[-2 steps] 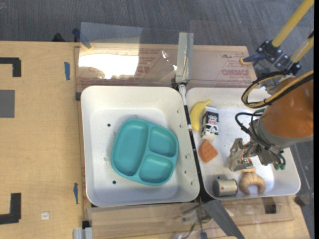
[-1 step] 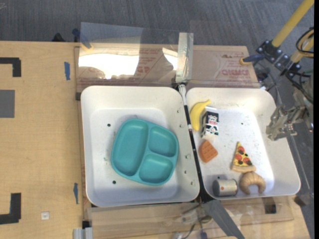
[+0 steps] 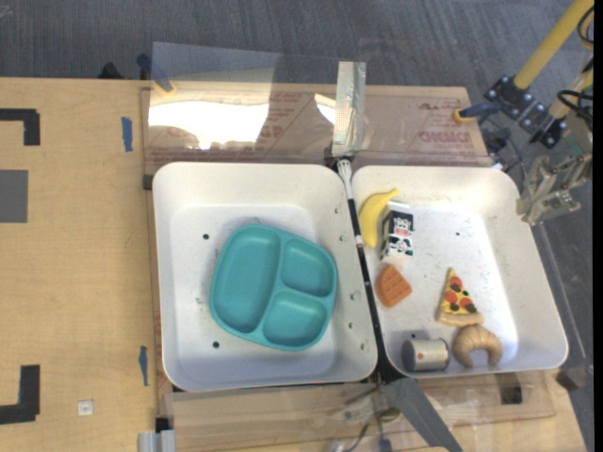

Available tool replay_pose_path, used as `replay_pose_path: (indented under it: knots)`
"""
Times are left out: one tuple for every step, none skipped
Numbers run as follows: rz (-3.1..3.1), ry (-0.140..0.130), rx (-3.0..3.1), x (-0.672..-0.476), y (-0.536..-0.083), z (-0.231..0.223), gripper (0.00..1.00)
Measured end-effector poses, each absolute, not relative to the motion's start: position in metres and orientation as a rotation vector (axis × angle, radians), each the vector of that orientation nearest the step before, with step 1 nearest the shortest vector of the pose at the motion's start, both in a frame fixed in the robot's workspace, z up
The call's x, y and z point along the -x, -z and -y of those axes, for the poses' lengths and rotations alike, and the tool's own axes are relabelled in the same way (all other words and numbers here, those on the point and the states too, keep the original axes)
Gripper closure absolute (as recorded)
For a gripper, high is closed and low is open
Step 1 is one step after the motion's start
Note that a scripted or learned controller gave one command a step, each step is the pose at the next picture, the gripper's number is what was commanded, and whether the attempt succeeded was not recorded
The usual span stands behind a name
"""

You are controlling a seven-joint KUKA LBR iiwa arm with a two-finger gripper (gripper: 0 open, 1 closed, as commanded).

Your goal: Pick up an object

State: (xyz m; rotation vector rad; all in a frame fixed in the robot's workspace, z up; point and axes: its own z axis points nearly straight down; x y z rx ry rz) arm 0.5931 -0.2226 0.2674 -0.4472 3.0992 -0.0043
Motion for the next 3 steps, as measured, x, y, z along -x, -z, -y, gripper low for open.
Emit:
replay_pose_path:
  knots:
    - [-3.119, 0.003, 0.249, -0.65, -0.315, 0.221, 1.0]
    - [-3.095, 0.003, -0.448, -0.651, -0.388, 0.223, 1.0]
    - [-2.958, -0.001, -1.04, -0.612, -0.41, 0.223, 1.0]
